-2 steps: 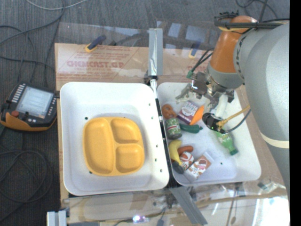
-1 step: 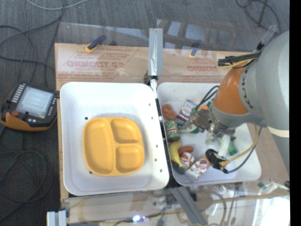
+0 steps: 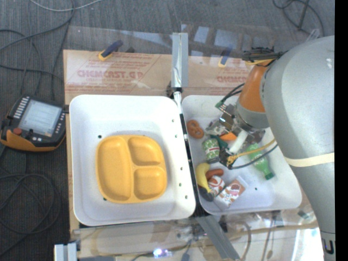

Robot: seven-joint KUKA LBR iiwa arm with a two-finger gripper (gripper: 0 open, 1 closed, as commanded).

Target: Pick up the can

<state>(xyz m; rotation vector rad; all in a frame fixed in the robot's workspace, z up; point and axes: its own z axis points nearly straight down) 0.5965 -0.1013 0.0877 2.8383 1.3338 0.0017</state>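
Floor and bench: dark carpet with loose cables; a handset (image 3: 33, 123) with a screen lies at the left; the bench (image 3: 119, 72) bears 2 white bins side by side.
Left bin (image 3: 81, 162): holds 1 yellow tray (image 3: 130, 167) with 3 compartments.
Right bin (image 3: 283, 192): crowded along its left half.
Can (image 3: 210, 149): we take it to be the green-and-white cylinder in the right bin, near the wall shared with the left bin; a banana (image 3: 202, 174) lies just below it, a brown ring (image 3: 194, 128) just above.
Gripper (image 3: 222, 126): low over the right bin, just above and right of the can; we cannot tell how far open it is, nor whether it has hold of anything.
Risk: we judge the neighbours too close; a closing grip could catch the banana or push the can against the bin wall; a round can may also roll away.
Hard to make out: the arm (image 3: 304, 118) covers the bin's right side; a green bottle (image 3: 263, 167) is partly covered; a red-and-white thing (image 3: 216, 185) beside a small carton (image 3: 234, 192) could be a 2nd can.
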